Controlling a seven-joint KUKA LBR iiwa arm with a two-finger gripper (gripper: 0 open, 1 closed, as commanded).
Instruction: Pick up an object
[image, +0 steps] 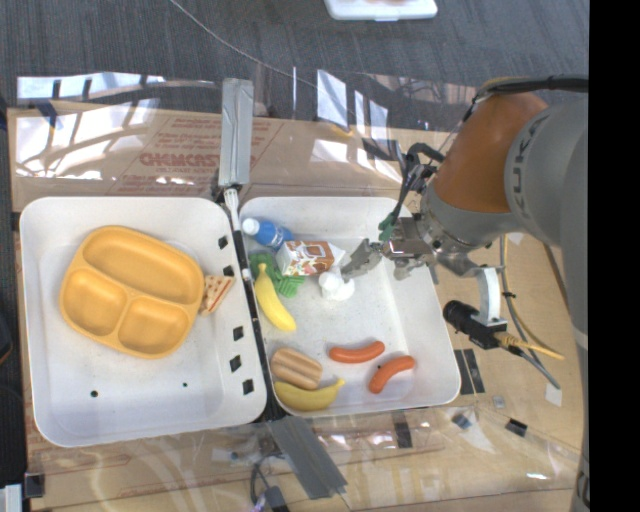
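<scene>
Right bin (425, 395), near edge: a banana (308, 396) lies along the rim beside a hot dog bun (296, 367), with two sausages (357, 352) (391, 372) toward the near right corner. Mid-bin, a second banana (272, 303) lies along the left wall; past it a white object (336, 287), milk carton (305, 259) and blue-capped bottle (264, 232) cluster near the far left corner. The gripper (362, 259) hangs just above the white object, fingers parted, nothing between them; the left bin (60, 400) carries a yellow divided plate (131, 291) with a cracker (215, 293) at its right edge.

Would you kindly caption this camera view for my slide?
KUKA arm's claw hovers by a white object in the right bin of toy food.
</scene>
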